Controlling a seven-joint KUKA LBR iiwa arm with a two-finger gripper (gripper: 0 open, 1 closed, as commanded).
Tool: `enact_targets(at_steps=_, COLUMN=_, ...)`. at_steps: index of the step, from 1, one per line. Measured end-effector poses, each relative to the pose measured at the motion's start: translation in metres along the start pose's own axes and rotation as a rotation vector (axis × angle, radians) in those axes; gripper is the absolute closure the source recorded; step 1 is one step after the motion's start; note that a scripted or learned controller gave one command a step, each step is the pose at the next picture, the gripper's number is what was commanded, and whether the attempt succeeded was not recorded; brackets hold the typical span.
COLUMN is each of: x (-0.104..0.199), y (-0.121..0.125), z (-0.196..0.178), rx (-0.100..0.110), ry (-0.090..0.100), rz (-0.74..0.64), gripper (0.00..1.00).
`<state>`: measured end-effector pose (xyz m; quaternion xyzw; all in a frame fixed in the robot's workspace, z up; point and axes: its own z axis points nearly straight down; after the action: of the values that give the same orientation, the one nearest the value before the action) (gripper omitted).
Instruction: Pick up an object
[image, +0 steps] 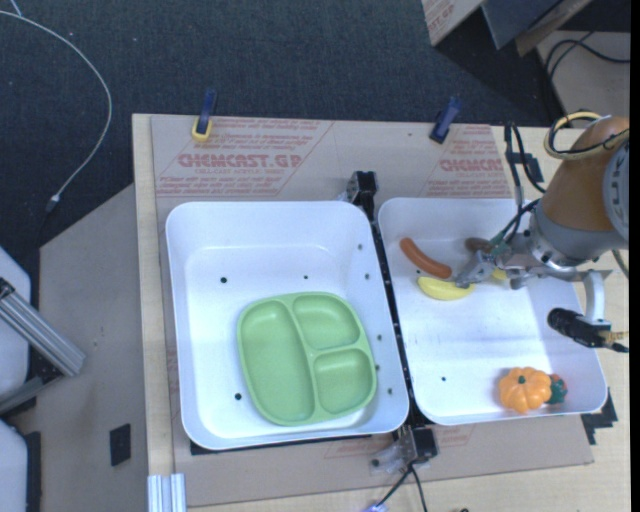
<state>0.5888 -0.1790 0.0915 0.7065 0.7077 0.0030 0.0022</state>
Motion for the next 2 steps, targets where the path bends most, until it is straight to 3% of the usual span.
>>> enact_targets(at_steps=1, x=-0.001, y=0.001, z=-0.012, rx=-0.007, ry=-0.005, rz=0.000, gripper=1.00)
enact_targets(at_steps=2, x=-0.004, y=0.006, z=-0.076, rx=0.000, ry=-0.004, rz=0.000, gripper=1.00)
